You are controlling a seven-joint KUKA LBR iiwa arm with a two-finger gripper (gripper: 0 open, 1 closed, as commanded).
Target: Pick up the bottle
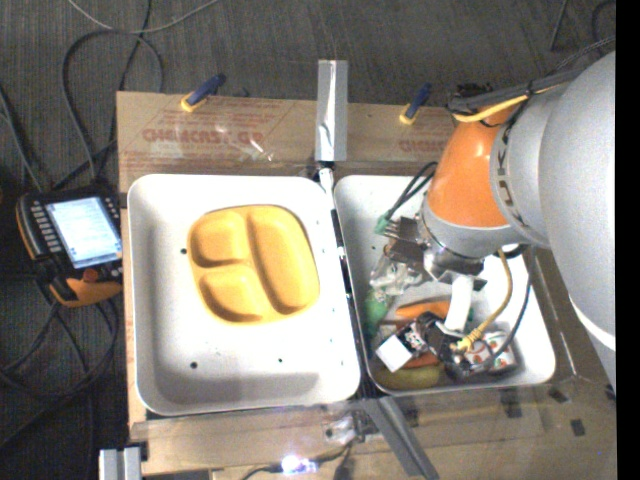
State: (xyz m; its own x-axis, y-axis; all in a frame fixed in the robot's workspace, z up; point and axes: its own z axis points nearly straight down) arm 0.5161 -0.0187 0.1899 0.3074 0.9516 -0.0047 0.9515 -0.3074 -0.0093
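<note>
the left bin (pixel 145 298) gives me plenty of room: a yellow divided tray (pixel 255 263) lies in its middle, slightly turned, with bare white floor all round it and widest along the near edge. the two bins meet at a narrow seam, and a metal post (pixel 331 108) stands at the far end of that seam on the brown desk (pixel 200 133). two blue-and-yellow clamps (pixel 203 90) sit on the desk's far edge.

the right bin (pixel 362 208) is tight. its far left corner is bare, but the near half is packed. what i take for the bottle (pixel 388 280), clear with a green end, lies close to the bin's left wall, just beside the seam; it is partly covered, so i cannot tell its outline well. an orange piece (pixel 410 311) lies just nearer than it, a small white-and-black box (pixel 395 350) nearer still, a yellow-green thing (pixel 412 376) against the near wall, and a colourful packet (pixel 490 353) toward the near right corner.

the arm (pixel 560 168) reaches in from the right and covers much of the right bin, its orange band (pixel 465 178) over the bin's middle. the gripper (pixel 405 253) points down and to the left, just above the bottle. i cannot tell whether it is open or closed, nor whether it touches anything.

a handheld screen (pixel 75 230) glows off the desk's left edge.
</note>
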